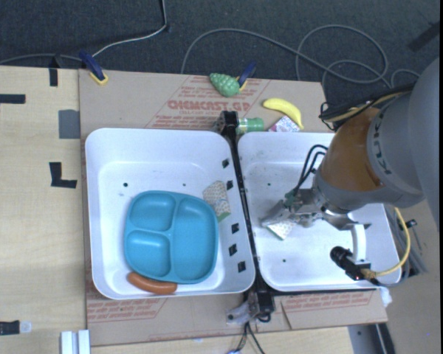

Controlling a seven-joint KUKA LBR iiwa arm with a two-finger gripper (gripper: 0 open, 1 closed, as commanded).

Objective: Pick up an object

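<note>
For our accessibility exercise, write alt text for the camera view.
A robot arm reaches into the right white bin, its pincer low over a small pale packet. The left bin holds a blue divided plate and a sausage.

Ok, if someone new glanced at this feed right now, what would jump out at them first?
Probably the blue divided plate filling much of the left bin, with an orange sausage-like piece lying at its near edge. Next, the grey arm with its orange band reaching into the right bin, its gripper low over a small pale object. A yellow banana lies on the cardboard behind the bins.
</note>
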